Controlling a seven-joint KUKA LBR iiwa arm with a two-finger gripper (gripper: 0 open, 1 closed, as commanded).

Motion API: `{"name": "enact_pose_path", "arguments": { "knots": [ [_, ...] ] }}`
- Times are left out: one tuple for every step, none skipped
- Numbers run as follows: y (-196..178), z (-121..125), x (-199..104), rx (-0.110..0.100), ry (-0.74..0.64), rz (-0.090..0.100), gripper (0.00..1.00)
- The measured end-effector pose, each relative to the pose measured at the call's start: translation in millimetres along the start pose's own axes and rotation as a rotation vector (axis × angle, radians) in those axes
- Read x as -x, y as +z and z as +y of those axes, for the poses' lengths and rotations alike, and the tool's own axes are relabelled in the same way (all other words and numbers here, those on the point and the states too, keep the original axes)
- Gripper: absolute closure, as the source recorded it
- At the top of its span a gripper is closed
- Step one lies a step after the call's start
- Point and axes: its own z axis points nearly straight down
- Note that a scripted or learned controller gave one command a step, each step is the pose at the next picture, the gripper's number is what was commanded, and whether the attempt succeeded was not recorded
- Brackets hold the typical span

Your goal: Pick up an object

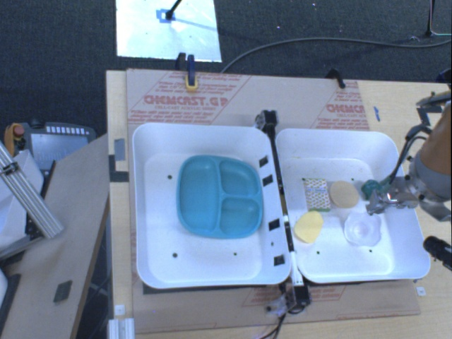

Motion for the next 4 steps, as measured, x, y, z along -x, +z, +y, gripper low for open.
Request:
{"name": "enact_pose_path", "arguments": {
  "knots": [
    [-46.0, -1.4, 7.2, 0.0, 0.001, 0.0, 1.0],
    [-89.2, -1.1, 5.8, 0.0, -0.001, 0.0, 1.0],
    [-85.7, 15.1, -48.4, -0.002, -0.007, 0.003, 1.0],
    [-83.3, 32.6, -101.6, -0.002, -0.006, 0.003, 1.0]
  ]
}}
